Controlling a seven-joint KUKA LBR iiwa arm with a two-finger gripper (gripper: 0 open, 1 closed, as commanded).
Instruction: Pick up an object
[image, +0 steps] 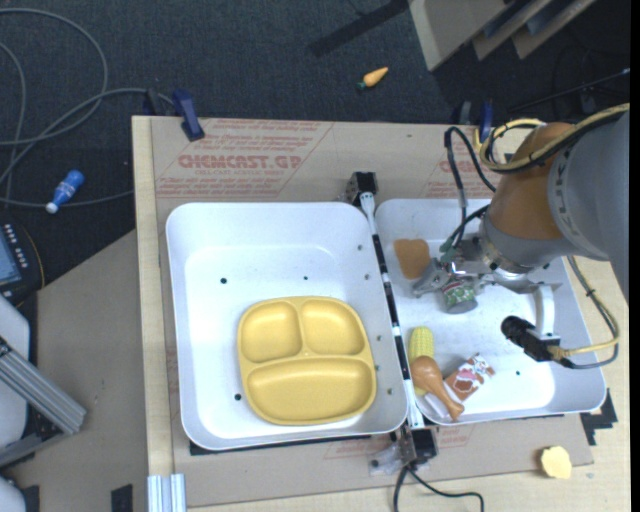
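The two-finger gripper (455, 285) hangs low in the right white bin (570, 395), finger spread impossible to tell, beside an orange-brown block (411, 257); descending off-centre could nudge it away.

We are seeing even, bright overhead light, soft shadows, mild glare on the white bins (200, 250), slightly grainy focus.

A divided tray (305, 360) lies in the left bin (190, 250), while the right bin (575, 385) holds a corn cob (422, 342), a drumstick (434, 384) and a small figure (469, 377) along its lower-left, below the gripper (458, 290).
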